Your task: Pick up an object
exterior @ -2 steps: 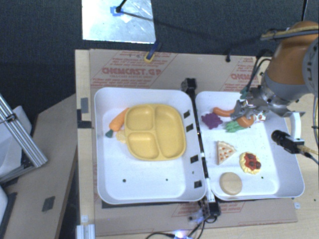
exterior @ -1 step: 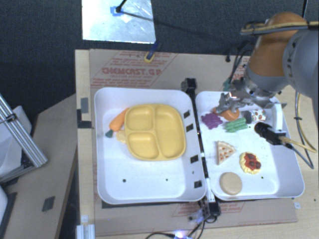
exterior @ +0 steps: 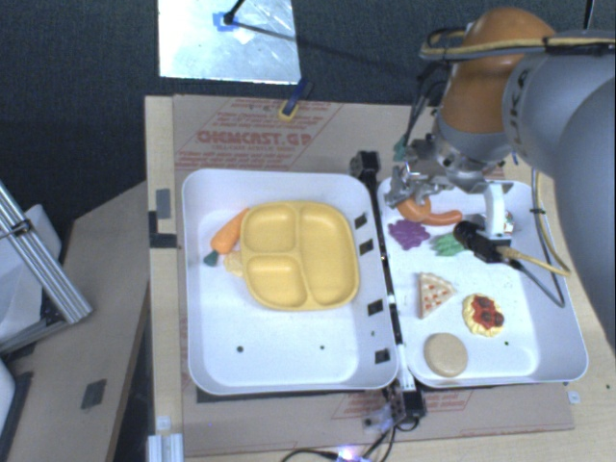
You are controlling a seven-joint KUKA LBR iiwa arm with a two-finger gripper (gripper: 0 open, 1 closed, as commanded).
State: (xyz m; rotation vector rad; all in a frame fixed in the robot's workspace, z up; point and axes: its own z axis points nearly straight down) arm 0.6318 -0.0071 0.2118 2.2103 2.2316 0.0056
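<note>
Round tan cookie [exterior: 446,354]: at the near end of the right bin [exterior: 553,349].
Little pizza with red sauce [exterior: 483,315]: just past the cookie, on its right.
Pizza slice [exterior: 433,293]: left of the little pizza, near the wall between the bins.
Yellow plate [exterior: 294,255]: in the middle of the left bin [exterior: 279,364], with three parts.
Carrot [exterior: 229,231]: touching the plate's left edge.
Green leaf toy [exterior: 448,245]: beside the purple grapes [exterior: 409,233].
Orange sausage [exterior: 433,214]: lying flat at the far end of the right bin.
Gripper [exterior: 412,189]: low over the sausage's left end; I cannot tell if it is open or closed.
</note>
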